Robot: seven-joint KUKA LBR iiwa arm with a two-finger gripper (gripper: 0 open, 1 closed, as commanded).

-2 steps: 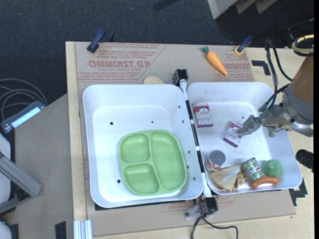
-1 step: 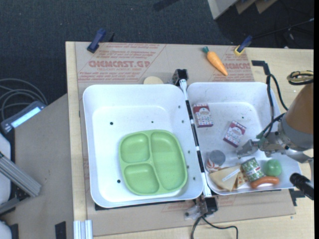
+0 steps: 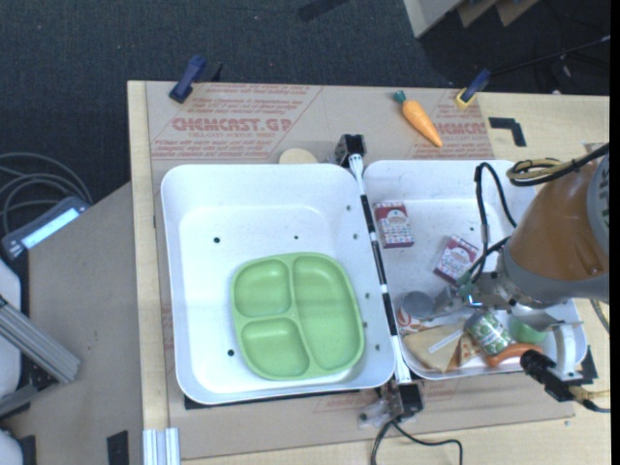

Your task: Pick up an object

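The right white bin [image 3: 426, 177] holds a small red and white box [image 3: 392, 225] near its left wall. A second red packet [image 3: 455, 257] lies tilted near the middle. At the front lie a grey round piece [image 3: 417, 306], a tan wedge [image 3: 432, 347], a green item [image 3: 489, 333] and an orange-red piece [image 3: 504, 357]. My gripper [image 3: 473, 294] hangs low over the front of this bin. It is just right of the grey piece and below the tilted packet, under the orange-banded arm [image 3: 562, 231].
The left white bin [image 3: 194, 211] bears a green divided plate [image 3: 295, 315]. A toy carrot [image 3: 421, 119] lies on the bench behind the right bin, with blue clips [image 3: 187, 78] at the back edge. A cable loops beside the arm.
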